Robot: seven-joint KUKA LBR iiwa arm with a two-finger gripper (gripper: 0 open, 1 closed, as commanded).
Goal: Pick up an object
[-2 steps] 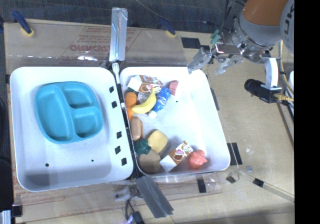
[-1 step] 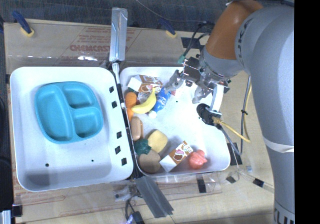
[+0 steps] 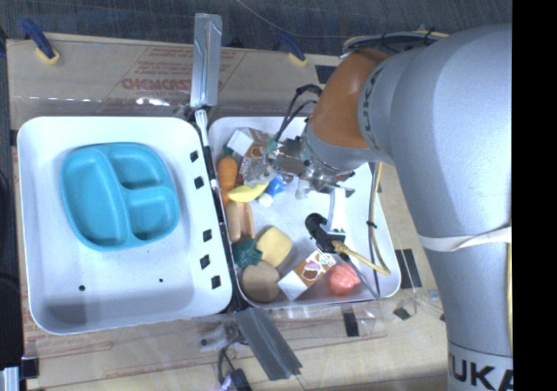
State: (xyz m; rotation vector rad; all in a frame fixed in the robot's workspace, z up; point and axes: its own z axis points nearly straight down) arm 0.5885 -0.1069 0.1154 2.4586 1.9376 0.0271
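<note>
Cluttered right bin (image 3: 387, 280), wrist apparently hiding pincer (image 3: 277, 165)

White letters "UKA" stand on the grey arm (image 3: 461, 206) near its base; red print on the cardboard sheet (image 3: 157, 76) behind the left bin (image 3: 35, 206) is unreadable.

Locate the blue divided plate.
The blue divided plate lies in the left bin, toward its upper left, apart from the cluttered right bin.
</note>
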